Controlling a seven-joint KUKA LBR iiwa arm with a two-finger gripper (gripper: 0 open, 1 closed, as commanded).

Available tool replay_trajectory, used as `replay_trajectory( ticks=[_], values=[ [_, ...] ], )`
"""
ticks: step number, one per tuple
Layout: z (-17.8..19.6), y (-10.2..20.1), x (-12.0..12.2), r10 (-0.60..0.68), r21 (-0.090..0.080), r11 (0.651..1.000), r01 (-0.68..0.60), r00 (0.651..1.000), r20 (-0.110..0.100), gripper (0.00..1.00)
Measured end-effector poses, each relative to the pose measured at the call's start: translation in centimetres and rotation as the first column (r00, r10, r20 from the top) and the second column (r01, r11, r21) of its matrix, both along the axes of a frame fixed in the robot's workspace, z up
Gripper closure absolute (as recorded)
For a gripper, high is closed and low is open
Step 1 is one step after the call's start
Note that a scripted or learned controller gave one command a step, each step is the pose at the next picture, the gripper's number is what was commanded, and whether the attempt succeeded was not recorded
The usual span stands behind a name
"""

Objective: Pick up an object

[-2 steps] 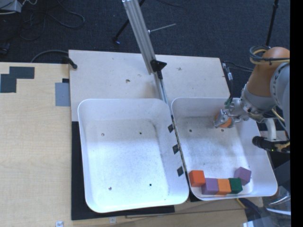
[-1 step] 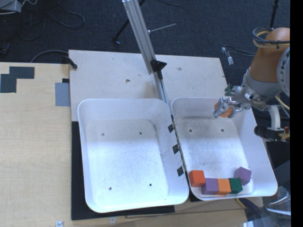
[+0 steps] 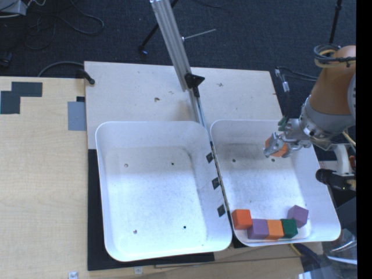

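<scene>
- The arm [image 3: 332, 92] reaches in from 3 o'clock, its orange band above the wrist, over the right bin [image 3: 317, 173].
- The end effector [image 3: 278, 146] hangs over the upper part of the right bin, clenched on an orange block [image 3: 281, 150], which shows between its fingers, raised above the bin floor.
- Along the right bin's 6 o'clock edge lie the other blocks: an orange cube [image 3: 242, 218], then a purple block [image 3: 258, 228], a second orange block [image 3: 275, 228] and a green block [image 3: 289, 228] touching in a row.
- A purple cube [image 3: 298, 214] sits just beside the green one, toward 1 o'clock.
- The left bin [image 3: 154, 185] lies beside the right one on the bench [image 3: 43, 173].
- A slanted metal rail [image 3: 174, 45] rises from between the bins toward 12 o'clock.
</scene>
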State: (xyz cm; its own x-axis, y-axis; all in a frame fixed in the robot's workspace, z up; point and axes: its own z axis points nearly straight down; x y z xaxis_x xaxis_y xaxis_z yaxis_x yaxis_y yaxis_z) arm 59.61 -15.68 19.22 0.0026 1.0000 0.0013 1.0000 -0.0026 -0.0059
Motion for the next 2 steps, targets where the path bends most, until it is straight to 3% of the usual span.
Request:
replay_trajectory(
  ticks=[1, 2],
  values=[
    [17.8, 4.5, 2.6, 0.005, -0.002, 1.000, -0.005, 1.000, 0.012, 1.00],
    [10.1, 13.3, 6.7, 0.009, 0.002, 1.000, -0.009, 1.000, -0.003, 1.00]
  ],
)
